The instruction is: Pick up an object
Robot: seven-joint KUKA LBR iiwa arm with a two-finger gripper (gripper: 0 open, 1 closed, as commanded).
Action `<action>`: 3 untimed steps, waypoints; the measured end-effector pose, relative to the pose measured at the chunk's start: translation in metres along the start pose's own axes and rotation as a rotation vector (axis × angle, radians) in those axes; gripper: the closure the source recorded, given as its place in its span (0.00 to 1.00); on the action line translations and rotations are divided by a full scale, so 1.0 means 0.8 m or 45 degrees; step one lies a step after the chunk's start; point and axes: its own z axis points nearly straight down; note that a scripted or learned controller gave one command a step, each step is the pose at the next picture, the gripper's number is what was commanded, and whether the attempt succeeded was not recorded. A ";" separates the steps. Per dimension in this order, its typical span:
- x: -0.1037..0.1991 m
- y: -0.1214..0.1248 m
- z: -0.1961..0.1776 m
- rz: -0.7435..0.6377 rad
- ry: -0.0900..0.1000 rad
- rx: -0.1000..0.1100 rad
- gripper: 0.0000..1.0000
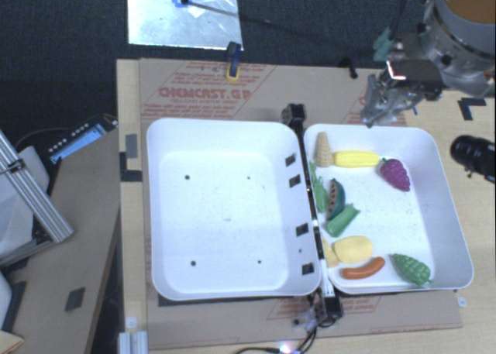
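In the camera view, the metal two-finger gripper hangs above the right white plastic bin's far rim; whether its fingers are open or closed cannot be told. The yellow plastic corn cob lies at its seven o'clock, apart, with the purple grape bunch at five o'clock.

Even bright light, soft shadows, slightly soft focus.

This looks like a robot lab. A big grey robot arm with wires hangs over a wooden bench. Below the arm sit two white bins holding toy food (plastic, not real). A metal frame stands far across from it.
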 end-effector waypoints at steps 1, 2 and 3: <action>0.025 0.068 -0.008 0.001 -0.001 -0.001 1.00; 0.037 -0.001 -0.009 0.002 0.000 0.002 1.00; 0.052 0.081 -0.007 0.008 -0.002 0.001 1.00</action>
